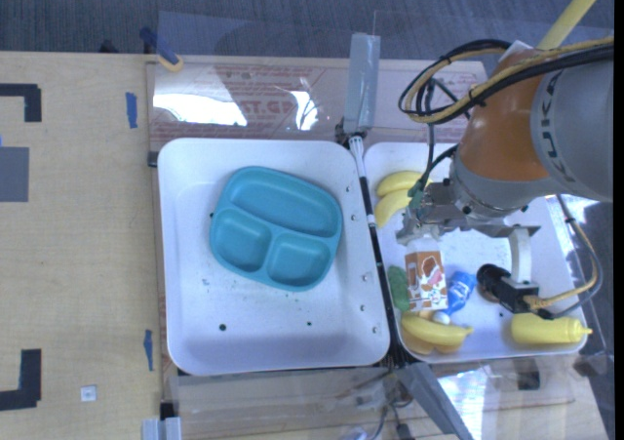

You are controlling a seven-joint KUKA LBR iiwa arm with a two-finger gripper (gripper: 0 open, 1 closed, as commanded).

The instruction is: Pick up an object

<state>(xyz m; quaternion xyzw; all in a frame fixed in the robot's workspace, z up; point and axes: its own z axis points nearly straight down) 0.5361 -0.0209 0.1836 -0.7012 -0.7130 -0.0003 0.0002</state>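
Observation:
My gripper point(417, 221) hangs low over the upper left part of the right bin point(385, 160), under the grey and orange wrist. Just to its left lie two yellow bananas point(394, 192), partly hidden by the gripper. Right below the gripper lies an orange and white packet point(425, 279). Around the packet are a green item point(398, 287) on its left, a small blue item point(459, 290) on its right, and another banana point(435, 333) at the bin's front. One more yellow fruit point(546, 329) rests at the front right.
The left bin point(185, 311) holds a blue divided plate point(276, 226), tilted slightly, in its upper middle. A raised divider point(370, 233) separates the two bins. The arm covers much of the right bin's upper right.

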